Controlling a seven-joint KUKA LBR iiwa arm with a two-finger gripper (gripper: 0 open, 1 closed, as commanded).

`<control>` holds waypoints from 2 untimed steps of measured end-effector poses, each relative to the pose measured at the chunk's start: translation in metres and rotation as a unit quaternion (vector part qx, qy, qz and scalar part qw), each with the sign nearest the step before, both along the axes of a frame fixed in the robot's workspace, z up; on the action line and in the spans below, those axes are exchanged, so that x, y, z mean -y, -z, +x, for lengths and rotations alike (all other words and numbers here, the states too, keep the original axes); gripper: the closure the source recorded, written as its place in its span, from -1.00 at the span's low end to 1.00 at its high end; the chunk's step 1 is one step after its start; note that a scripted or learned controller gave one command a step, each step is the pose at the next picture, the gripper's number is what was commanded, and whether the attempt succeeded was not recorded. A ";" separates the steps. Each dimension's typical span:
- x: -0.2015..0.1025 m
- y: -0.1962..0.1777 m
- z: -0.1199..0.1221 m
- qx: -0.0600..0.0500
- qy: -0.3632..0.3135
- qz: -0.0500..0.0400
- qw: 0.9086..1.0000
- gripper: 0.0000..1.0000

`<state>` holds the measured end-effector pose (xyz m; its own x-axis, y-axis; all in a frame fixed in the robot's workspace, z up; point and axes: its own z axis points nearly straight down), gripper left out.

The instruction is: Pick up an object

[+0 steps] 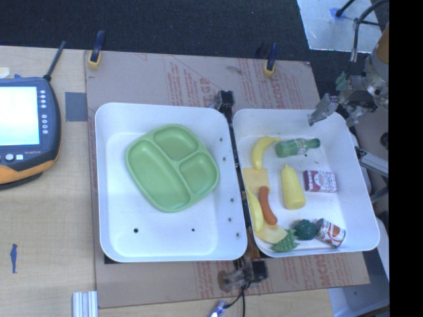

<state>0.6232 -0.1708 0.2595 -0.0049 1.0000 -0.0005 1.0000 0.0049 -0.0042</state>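
The two-finger gripper is being held over the far right corner of the right-hand shallow white bin, at the end of the grey arm; whether the jaws are wide or narrow cannot be told, and nothing is being seen between them.

The candidate things are all lying in this bin. Nearest the gripper, the small green plastic bottle is lying on its side, just beside the yellow plastic banana. It is being judged light, stiff and somewhat slippery; a hold across its round body is being favoured, since it may roll. The upright-shaped yellow plastic squeeze bottle is lying mid-bin with open floor around it, and is being judged the easiest take. The small red-and-white carton is lying just beside it.

The near end is being crowded by toy food, with the orange sausage resting on flat yellow pieces. The bin's walls are being kept well apart from the middle things. The left-hand white bin is bearing a green divided plastic tray.
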 end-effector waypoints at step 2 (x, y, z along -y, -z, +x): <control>-0.045 0.168 -0.071 -0.001 -0.001 0.000 1.000 -1.00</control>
<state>0.5521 -0.1263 0.0914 -0.0066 1.0000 -0.0001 1.0000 0.0066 -0.0053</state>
